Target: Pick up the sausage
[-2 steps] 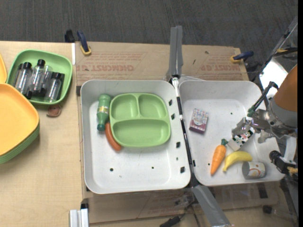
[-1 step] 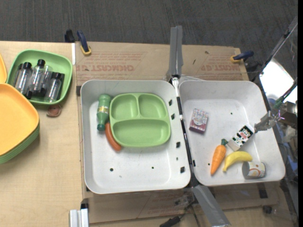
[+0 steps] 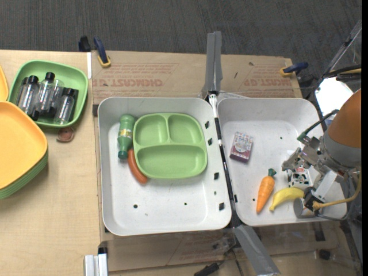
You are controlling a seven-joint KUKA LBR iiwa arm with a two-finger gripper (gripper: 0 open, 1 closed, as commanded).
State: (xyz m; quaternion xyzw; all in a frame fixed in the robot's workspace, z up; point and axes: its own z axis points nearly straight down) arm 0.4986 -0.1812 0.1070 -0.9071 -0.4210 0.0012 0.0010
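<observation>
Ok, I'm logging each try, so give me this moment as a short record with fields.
target: sausage, left bin, lying against the green divided plate's lower-left edge
beside target: green bottle
hand: hand over the right bin, near the banana
other right-bin items: carrot, small purple box
progress: sausage not yet picked up

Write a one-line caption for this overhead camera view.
Sausage lies beside the green divided plate in the left bin; the gripper hovers over the right bin.
</observation>
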